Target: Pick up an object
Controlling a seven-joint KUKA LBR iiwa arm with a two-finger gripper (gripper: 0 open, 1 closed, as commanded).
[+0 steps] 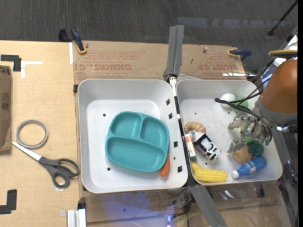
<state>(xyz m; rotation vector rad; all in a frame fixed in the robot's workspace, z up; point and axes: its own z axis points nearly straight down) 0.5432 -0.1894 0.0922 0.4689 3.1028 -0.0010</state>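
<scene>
Right bin [208,91] holds the open, empty pincer [240,137] just above a tan lump [241,155].

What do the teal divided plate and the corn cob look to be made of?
The teal plate looks like moulded plastic: one even colour, soft sheen, rounded compartment ridges. The corn cob is probably a plastic or rubber toy: uniform bright yellow with regular kernel rows.

left bin [90,141] white | divided plate [137,142] teal, centre of it | carrot [164,167] orange, at plate's 5 o'clock | right bin [208,98] white | corn [209,175] yellow, 6 o'clock | bottle [250,167] blue, white cap, 5 o'clock | black-and-white patterned toy [207,147], centre | croissant [194,126] tan | arm band [284,86] orange | scissors [49,164] grey-handled | tape roll [31,133] grey
</scene>
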